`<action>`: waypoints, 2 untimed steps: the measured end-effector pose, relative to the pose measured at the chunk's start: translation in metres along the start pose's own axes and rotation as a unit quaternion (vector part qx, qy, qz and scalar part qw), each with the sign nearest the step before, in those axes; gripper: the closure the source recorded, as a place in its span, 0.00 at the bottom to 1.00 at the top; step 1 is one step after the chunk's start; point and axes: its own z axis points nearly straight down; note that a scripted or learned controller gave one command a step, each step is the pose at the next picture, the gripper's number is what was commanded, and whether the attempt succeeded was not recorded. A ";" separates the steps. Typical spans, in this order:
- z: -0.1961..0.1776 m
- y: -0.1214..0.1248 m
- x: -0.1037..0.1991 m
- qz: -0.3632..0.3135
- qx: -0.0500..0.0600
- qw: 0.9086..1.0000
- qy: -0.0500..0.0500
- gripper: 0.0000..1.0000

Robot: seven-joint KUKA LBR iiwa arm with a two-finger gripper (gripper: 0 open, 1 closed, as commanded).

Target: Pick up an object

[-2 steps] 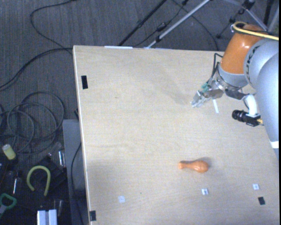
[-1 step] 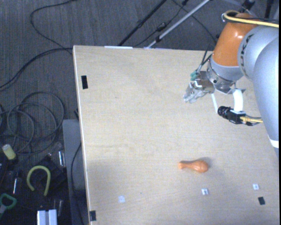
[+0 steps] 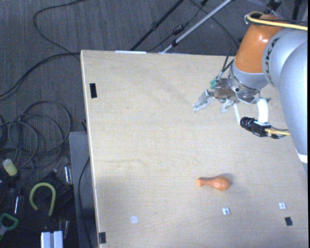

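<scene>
Nearest cam: one small orange object (image 3: 214,183), pear/gourd-shaped w/ fat bulb at right, thin neck pointing left, lying flat on the pale wood bench top (image 3: 144,138), lower middle. Prob light, stiff plastic, smooth so could roll or slip; best hold looks like across the bulb, not the neck. Gripper (image 3: 213,100) sits well apart, further back & right, fingers spread moderately, nothing between them. Count: 1 object, 1 arm (image 3: 268,50), few small tags (image 3: 226,211) on the board.
</scene>
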 end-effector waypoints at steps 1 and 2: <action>-0.002 0.008 -0.084 0.022 0.000 1.000 -0.001 0.00; 0.060 0.009 -0.079 -0.023 0.000 1.000 -0.002 0.00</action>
